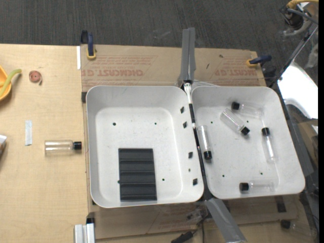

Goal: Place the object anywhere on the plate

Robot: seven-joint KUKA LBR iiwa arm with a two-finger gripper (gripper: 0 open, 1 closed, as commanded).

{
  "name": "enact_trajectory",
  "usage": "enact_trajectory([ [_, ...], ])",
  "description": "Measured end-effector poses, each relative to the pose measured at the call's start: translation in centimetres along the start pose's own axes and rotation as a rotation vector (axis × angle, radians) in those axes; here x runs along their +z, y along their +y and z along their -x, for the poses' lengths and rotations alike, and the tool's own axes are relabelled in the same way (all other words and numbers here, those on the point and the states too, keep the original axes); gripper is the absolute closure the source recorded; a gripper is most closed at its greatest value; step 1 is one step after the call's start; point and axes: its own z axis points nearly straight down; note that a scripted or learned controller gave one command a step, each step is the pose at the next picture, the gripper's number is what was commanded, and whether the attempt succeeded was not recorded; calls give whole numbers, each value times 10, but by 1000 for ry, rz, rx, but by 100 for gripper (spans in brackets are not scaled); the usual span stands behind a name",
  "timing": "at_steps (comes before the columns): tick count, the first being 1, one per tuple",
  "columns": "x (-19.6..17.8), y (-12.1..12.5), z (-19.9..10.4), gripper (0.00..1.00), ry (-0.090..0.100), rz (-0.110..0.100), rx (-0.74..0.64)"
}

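Jaws: I cannot tell whether mine are apart or together | object: clear black-capped vials (235, 122) lie loose in right bin (228, 156) | target: dark ribbed plate (136, 174), left bin (136, 118) | plan: I choose the middle vial, clear of walls, grip across its body, release low so it cannot roll off

Black ribbed plate (136, 174) in left bin (101, 105), capped vials (234, 122) in right bin (283, 115)
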Motion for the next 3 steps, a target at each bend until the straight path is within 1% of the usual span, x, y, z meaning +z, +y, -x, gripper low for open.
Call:
enact_trajectory([
  [1, 0, 54, 42, 0, 1, 0, 170],
  [2, 0, 51, 101, 0, 0, -1, 181],
  [3, 0, 38, 33, 0, 1, 0, 167],
])
